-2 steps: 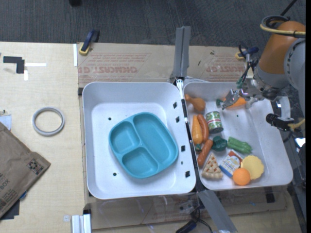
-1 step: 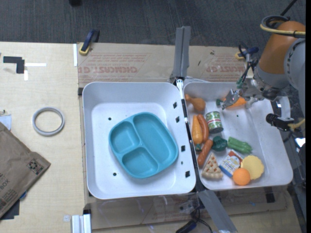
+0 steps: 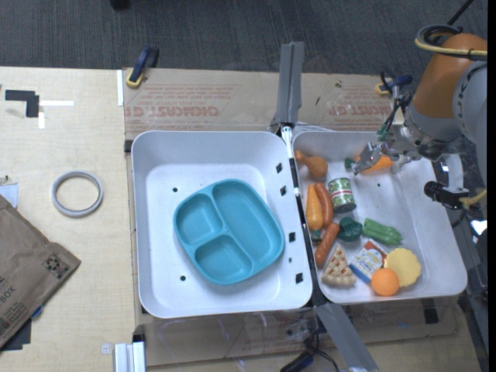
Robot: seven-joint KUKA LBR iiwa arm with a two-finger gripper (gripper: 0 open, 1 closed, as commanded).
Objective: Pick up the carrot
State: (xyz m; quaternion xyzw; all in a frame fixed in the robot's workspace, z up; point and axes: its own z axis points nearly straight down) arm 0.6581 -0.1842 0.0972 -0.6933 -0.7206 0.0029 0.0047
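Carrot (image 3: 373, 163): a small, stubby toy, bright orange, smooth like moulded plastic, with a short green tuft at its left end. It lies roughly level, pointing left to right.
Carrot's place: far part of the right bin (image 3: 446, 239), near the far wall, well apart from the other toys except a brown-orange lump to its left.
Gripper (image 3: 387, 150): dark metal, hanging at the end of the grey arm below a glossy orange band. Its tip meets the right end of the carrot.
Jaws: cannot tell whether they are released or clenched; the tip is too small and cluttered to read.
Right bin: shallow white plastic with rounded corners and a smooth matt floor.
Brown-orange lump (image 3: 314, 165): rounded, dull surface, at the far left of the right bin.
Hot dog (image 3: 318, 205): a long orange bun with a red strip, lying along the bin's left wall.
Can (image 3: 341, 194): a short cylinder with a silver top and green label, just right of the hot dog.
Green pod (image 3: 381, 231): oblong and glossy, near the bin's middle.
Orange ball (image 3: 385, 282): round and smooth, at the near edge, touching a pale yellow disc (image 3: 404, 265).
Left bin (image 3: 155, 208): the same white plastic, holding a teal tray (image 3: 229, 231) with three rounded compartments.
Bench (image 3: 62, 130): pale wood, with a grey tape ring (image 3: 77, 193) lying flat, left of the bins.
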